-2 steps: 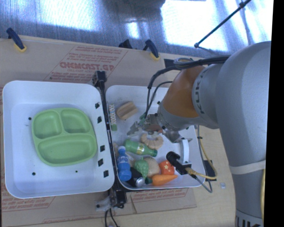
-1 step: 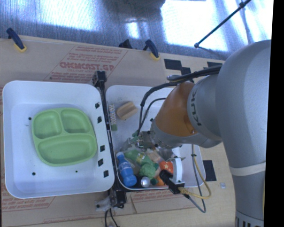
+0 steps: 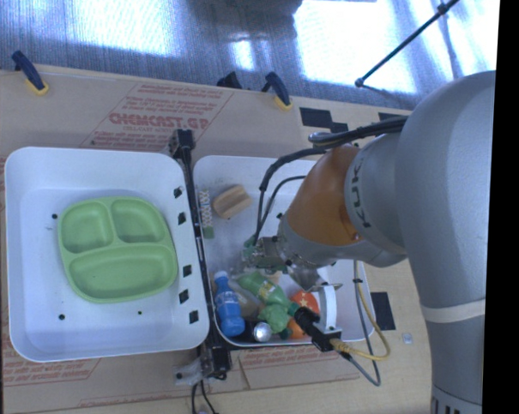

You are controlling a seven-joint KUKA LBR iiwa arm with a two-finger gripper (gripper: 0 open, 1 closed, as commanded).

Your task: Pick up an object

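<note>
The arm (image 3: 432,192) looms nearest, its gripper (image 3: 270,267) low over the toy pile (image 3: 264,309) in the right bin (image 3: 244,171). Its grip cannot be told, and nothing looks lifted, so the pick seems undone. The left bin (image 3: 18,234) holds 1 green plate (image 3: 116,249).
</note>
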